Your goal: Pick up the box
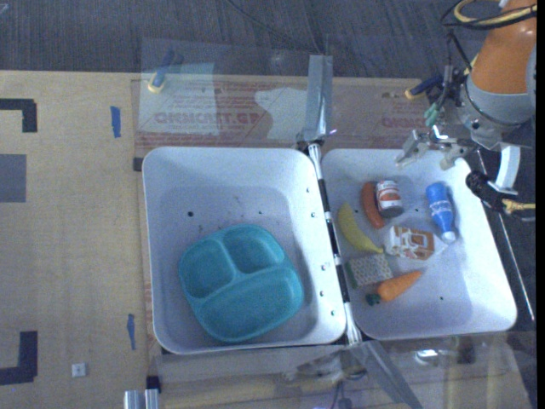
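Observation:
The box [411, 243] is a small white and orange carton lying flat in the middle of the right bin [485, 305]. My gripper [430, 149] hangs over that bin's far edge, well above and beyond the box, with its two fingers spread apart and nothing between them. The grey arm with its orange band comes in from the upper right.
Around the box lie a blue bottle [439, 210], a small can [389, 196], a hot dog [370, 205], a banana [356, 231], a grey sponge [370, 269] and a carrot [397, 286]. The left bin [170, 177] holds a teal divided plate [241, 282]. A clear panel stands behind the bins.

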Controlling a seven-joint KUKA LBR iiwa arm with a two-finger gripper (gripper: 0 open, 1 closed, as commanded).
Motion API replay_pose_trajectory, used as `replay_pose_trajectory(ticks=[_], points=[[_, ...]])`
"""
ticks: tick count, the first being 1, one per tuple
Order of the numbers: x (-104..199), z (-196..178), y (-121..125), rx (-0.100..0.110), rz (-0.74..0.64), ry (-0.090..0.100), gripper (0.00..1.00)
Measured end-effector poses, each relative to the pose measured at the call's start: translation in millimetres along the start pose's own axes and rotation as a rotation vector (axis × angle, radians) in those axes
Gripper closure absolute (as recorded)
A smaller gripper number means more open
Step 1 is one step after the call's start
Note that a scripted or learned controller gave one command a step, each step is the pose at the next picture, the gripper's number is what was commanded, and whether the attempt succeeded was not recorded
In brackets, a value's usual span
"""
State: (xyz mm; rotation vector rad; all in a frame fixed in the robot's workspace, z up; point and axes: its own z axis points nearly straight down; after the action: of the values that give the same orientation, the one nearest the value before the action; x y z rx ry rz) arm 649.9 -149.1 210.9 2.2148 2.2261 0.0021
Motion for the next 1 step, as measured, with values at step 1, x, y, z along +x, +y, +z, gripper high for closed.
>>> replay_pose_trajectory(ticks=[1], points=[[49.6, 87.0, -44.5, 0.000, 0.050, 0.000, 0.00]])
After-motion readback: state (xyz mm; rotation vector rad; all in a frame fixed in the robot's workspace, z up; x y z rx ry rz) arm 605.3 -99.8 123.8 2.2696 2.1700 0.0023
